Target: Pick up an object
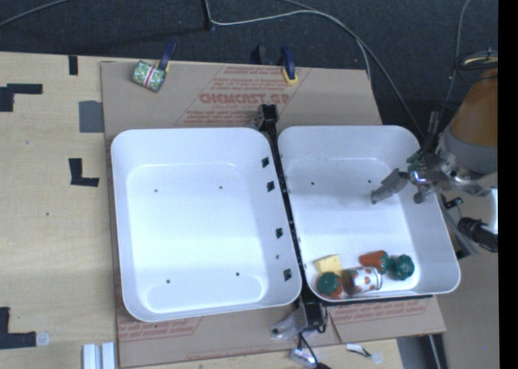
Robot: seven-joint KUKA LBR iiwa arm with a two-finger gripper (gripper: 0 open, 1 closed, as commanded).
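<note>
Bench (48,197): tan surface with black tape marks; a cardboard sheet (235,96) lies under both bins.
Left bin (129,157): shallow white tray with a bare floor.
Right bin (324,141): shallow white tray that holds every candidate object, all crowded along its near wall.
Arm (473,129): enters from the right, with the orange band above the wrist at the bin's right rim.
Gripper (384,192): poised over the right side of the right bin, its dark fingers aimed left and slightly down; they read as close together with nothing between them, so it is empty.
Step in hand: judged as the approach, before any grasp; the gripper is well apart from the objects.
Object cluster: an orange piece (372,259) and a green ball (400,266) toward the right, a red-and-white can (366,279) at the wall, another green ball (329,283) to its left and a yellow block (328,264) just behind that.
Next move: likely calls for travel toward the near wall, then a descent with the fingers spread over one chosen piece.
Obstacles: the objects lie touching or nearly so, and the near wall crowds them, so finger room looks scarce; the green ball on the right seems the most exposed.
Surroundings: a small green patterned block (149,75) rests on the cardboard's far left corner, clamps (287,64) stand at the far edge, and a cable (324,15) arcs overhead.
</note>
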